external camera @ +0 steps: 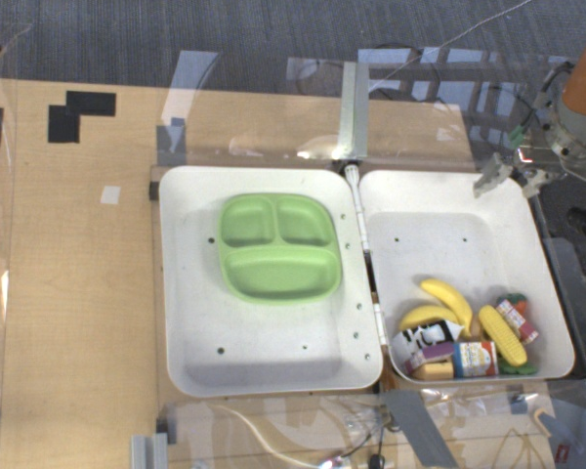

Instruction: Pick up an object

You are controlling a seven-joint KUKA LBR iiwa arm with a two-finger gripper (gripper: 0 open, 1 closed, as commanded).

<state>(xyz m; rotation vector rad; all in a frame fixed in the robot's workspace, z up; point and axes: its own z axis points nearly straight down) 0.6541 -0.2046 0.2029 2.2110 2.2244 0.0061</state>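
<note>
Several items crowd the right bin's (449,233) near corner: two bananas (447,299), corn cob (502,334), small cartons. Hand (513,169) hovers over the far rim, opening unclear. Best candidate: the upper banana, least hemmed in.

both bins, the left bin (190,360) and the right bin (449,237) under my reach, look like smooth white plastic with a soft, half-matt sheen, and the green divided plate (278,247) has the same smooth, matt plastic look. the bench (68,291) around them shows a pale wood-like, matt surface, with a dull grey metal strip (355,115) between the bins. the bananas (447,303) and corn cob (503,337) look like glossy plastic.
</note>
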